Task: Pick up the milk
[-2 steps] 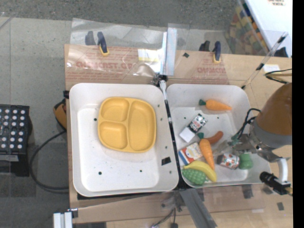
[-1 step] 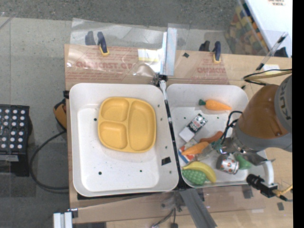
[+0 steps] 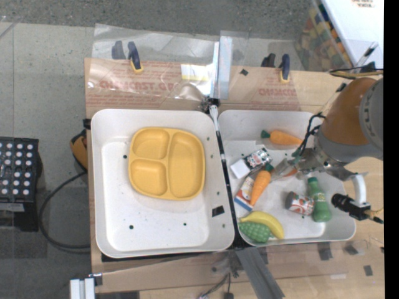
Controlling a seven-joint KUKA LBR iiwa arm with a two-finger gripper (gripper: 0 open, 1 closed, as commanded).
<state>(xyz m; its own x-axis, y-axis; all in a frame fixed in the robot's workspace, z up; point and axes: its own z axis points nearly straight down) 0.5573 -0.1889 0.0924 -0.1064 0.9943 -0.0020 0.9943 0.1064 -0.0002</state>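
Gripper [image 3: 292, 166] low in the right bin [image 3: 246, 124]
Milk carton [image 3: 257, 159] just left of it, untouched; finger state unclear.

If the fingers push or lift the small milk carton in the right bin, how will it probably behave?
The milk carton looks small and boxy, so it is probably light and will likely slide rather than roll. It lies tilted among a carrot and a white card, so a push may shift those too.
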